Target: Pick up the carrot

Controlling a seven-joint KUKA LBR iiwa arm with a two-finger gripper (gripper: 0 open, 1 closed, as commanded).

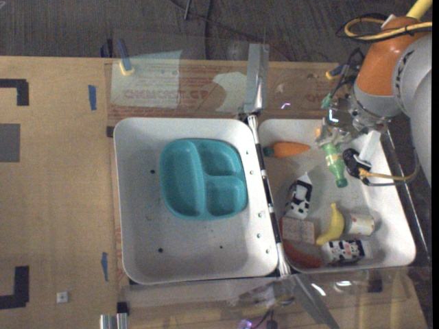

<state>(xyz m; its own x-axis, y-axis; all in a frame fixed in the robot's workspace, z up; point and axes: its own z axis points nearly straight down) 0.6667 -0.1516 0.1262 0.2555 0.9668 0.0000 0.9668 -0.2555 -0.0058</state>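
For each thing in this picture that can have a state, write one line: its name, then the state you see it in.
Carrot: lying flat in the right bin, near its far left corner, not held.
Green bottle: lying on its side, beside the gripper.
Banana: lying in the right bin, unpeeled.
Teal tray: right way up in the left bin, compartments bare.
Gripper: low over the right bin's far edge, right of the carrot.

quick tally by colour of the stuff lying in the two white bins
Orange: 1, carrot
Green: 1, bottle
Yellow: 1, banana
Teal: 1, divided tray
Black-and-white: 2, carton, small carton
Red-brown: 1, flat piece
Whitish: 1, can
Total: 8
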